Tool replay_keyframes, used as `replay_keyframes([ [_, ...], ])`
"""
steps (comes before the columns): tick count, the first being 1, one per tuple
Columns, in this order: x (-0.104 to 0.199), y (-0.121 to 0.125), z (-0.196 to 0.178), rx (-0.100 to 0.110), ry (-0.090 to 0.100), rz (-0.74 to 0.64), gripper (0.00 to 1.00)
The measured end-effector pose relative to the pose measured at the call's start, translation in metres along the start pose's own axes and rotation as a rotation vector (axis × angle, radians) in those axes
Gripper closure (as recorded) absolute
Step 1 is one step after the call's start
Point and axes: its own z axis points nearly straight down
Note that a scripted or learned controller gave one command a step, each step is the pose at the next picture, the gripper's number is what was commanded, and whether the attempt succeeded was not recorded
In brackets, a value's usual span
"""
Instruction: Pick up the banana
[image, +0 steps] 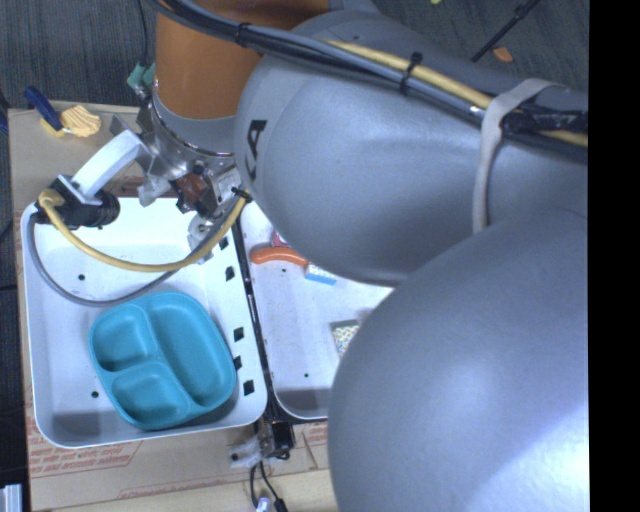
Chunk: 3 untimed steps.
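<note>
arm hiding most of right bin, jaws unclear

Looks like a robotics lab: a big grey arm trailing taped cables looms over two white bins on a cardboard-covered bench.

The brown cardboard-covered bench (printed with faint red lettering along its near edge) carries two shallow white plastic bins side by side, their inner walls touching. The left bin sits fully in sight. The right bin is largely covered by the grey arm. A small yellow object lies at the bench's far left corner.
</note>
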Motion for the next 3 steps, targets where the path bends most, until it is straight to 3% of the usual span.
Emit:
replay_keyframes([
  [1,0.026,0.015,0.158,0.002,-0.004,0.147,0.0],
  [2,0.003,0.025,0.267,0.002,0.011,0.319,0.0],
  [3,0.01,0.027,0.253,-0.013,0.044,0.31,1.0],
])
